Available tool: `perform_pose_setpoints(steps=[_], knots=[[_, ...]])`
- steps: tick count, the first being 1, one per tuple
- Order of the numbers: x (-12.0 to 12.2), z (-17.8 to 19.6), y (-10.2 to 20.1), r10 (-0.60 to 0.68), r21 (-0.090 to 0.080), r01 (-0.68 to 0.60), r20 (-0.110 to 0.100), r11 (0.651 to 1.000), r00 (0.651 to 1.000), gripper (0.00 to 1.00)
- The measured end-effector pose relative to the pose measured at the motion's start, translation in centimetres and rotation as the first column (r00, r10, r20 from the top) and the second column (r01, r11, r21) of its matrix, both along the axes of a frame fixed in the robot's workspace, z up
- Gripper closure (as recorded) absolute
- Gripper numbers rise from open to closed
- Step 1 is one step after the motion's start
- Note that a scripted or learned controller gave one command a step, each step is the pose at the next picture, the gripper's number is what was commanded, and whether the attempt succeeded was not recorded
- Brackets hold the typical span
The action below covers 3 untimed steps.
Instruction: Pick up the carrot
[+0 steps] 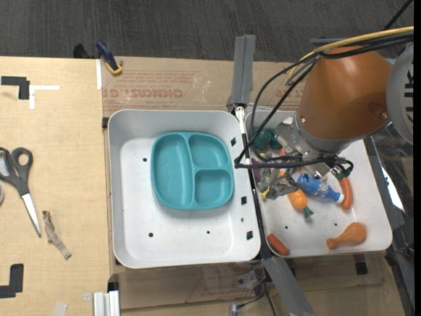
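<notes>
A cardboard-covered bench under a dark floor carries two shallow white bins, the grey arm with its orange band hanging over the right-hand bin [375, 232].

The left-hand white bin [131, 236] holds a turquoise three-compartment plate [193, 170]; grey-handled scissors [20, 180] lie well apart on the bench to its left. In the right bin the two-finger gripper [289, 176] sits low amid a cluttered heap of toys, and whether it is spread or pinching anything I cannot tell. The likeliest carrot, a slim orange-red tapered piece [346, 194], lies just right of a blue toy [314, 185], apart from the gripper. A tan drumstick-shaped toy [347, 236] rests nearer the front wall. The step looks like the reach or descent; next the arm would need to shift towards the carrot and close across its narrow body.
</notes>
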State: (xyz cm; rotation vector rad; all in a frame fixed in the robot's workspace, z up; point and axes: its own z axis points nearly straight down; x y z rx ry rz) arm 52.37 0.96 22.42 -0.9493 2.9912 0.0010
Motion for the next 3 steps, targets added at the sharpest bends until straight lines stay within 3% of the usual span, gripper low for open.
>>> perform_pose_setpoints(steps=[1,2,3], knots=[[0.8,3.5,-0.5,0.392,0.000,-0.392,0.001,0.920,0.920,1.00],[-4.6,1.6,-5.9,0.629,0.001,-0.629,-0.002,0.778,0.778,1.00],[-4.4,16.2,-11.4,0.641,0.000,-0.641,0.001,0.767,0.767,1.00]])
